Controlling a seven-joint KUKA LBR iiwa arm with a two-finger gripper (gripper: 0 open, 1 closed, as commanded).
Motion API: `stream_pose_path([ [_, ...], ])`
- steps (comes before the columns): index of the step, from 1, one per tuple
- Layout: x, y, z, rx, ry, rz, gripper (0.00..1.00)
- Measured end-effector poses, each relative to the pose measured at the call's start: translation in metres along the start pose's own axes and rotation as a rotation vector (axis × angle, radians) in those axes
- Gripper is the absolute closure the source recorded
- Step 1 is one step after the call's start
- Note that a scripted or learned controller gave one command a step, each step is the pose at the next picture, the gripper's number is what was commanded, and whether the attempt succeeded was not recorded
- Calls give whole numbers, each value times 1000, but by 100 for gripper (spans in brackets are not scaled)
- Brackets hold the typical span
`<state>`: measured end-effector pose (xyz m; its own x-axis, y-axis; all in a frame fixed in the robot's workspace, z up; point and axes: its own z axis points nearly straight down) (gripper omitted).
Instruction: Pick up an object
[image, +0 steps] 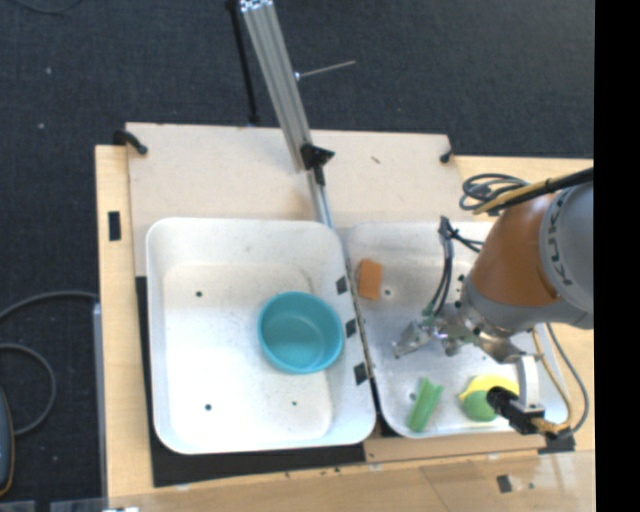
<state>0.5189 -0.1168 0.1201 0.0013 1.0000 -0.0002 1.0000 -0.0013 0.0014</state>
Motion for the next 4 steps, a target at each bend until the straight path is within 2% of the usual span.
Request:
stream_pose_path([
  [1, -1, 2, -11, -5, 0, 5, 100],
  [3, 1, 11, -124, -7, -2, -5, 100],
  [4, 46, 18, -132, -2, 1, -9, 100],
])
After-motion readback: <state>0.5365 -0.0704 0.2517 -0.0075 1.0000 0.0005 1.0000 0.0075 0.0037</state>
